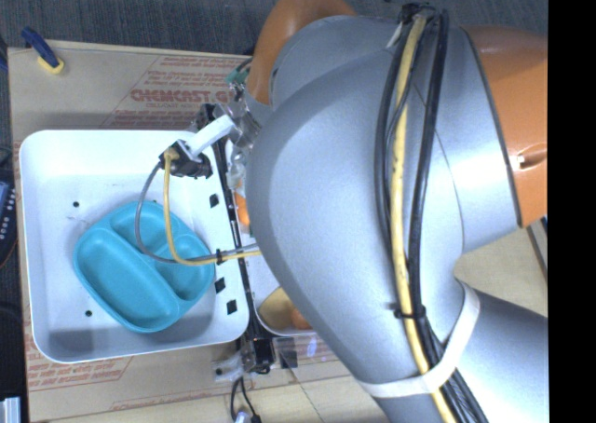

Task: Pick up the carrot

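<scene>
The pincer is hidden under the big grey arm (372, 179); I cannot tell its state. A sliver of orange, probably the carrot (243, 211), shows at the arm's left edge, mid-frame. The left bin (47, 225) holds a blue dish (130, 277).

Orange carrot (242, 210) sliver (mostly hidden), apparently right bin.

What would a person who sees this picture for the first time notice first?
First, the big grey arm, which covers the right half of the view and hides most of the right bin. Next, the blue two-part dish lying low in the left white bin, with a yellow cable looping over it. A small orange patch peeks out at the arm's edge, perhaps the carrot.
</scene>
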Motion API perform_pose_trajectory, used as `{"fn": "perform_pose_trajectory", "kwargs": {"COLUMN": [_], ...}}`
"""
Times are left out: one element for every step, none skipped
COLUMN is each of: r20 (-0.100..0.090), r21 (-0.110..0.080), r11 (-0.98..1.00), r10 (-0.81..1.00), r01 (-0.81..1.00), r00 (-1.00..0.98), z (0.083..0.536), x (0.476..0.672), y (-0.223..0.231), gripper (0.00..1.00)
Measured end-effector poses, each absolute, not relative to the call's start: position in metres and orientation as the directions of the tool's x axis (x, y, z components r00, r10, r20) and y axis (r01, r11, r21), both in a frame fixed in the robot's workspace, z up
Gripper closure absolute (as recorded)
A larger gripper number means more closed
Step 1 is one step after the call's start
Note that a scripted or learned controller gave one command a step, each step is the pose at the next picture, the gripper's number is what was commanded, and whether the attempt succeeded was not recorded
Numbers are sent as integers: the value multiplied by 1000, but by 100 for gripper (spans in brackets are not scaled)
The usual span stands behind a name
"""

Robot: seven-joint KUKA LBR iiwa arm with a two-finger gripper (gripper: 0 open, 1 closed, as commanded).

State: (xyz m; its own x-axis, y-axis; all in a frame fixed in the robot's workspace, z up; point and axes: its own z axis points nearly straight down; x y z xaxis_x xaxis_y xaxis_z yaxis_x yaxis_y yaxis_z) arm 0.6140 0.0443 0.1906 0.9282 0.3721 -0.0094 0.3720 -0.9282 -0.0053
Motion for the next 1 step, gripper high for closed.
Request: {"fn": "perform_pose_trajectory", "kwargs": {"r20": [-3], "r21": [-4], "r11": [-965], "r10": [262], "r01": [262], "r00": [965], "z": [288], "x": [567], "y": [57], "gripper": [100]}}
